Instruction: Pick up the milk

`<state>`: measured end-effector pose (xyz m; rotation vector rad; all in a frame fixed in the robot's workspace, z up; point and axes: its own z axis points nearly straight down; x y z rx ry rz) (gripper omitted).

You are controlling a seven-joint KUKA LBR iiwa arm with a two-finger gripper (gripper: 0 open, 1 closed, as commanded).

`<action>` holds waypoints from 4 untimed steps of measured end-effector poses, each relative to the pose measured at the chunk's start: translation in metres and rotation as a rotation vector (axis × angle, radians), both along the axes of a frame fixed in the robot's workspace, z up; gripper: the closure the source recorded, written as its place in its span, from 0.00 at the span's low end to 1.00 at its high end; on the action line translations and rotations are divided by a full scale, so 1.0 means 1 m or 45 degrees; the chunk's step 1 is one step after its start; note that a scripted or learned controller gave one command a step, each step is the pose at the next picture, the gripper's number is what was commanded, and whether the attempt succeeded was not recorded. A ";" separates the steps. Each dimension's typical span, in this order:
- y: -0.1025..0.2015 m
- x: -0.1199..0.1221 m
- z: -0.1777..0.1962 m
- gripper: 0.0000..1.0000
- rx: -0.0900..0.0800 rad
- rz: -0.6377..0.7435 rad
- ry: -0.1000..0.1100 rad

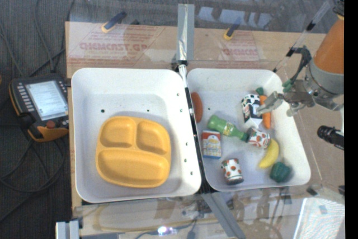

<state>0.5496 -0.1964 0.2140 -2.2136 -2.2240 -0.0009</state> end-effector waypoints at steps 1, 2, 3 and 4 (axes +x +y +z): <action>0.029 0.045 -0.090 0.00 0.000 -0.269 0.002; 0.025 0.087 -0.121 0.00 0.005 -0.205 -0.010; 0.021 0.087 -0.113 1.00 -0.005 -0.208 -0.017; 0.098 0.114 -0.014 1.00 -0.009 -0.369 0.000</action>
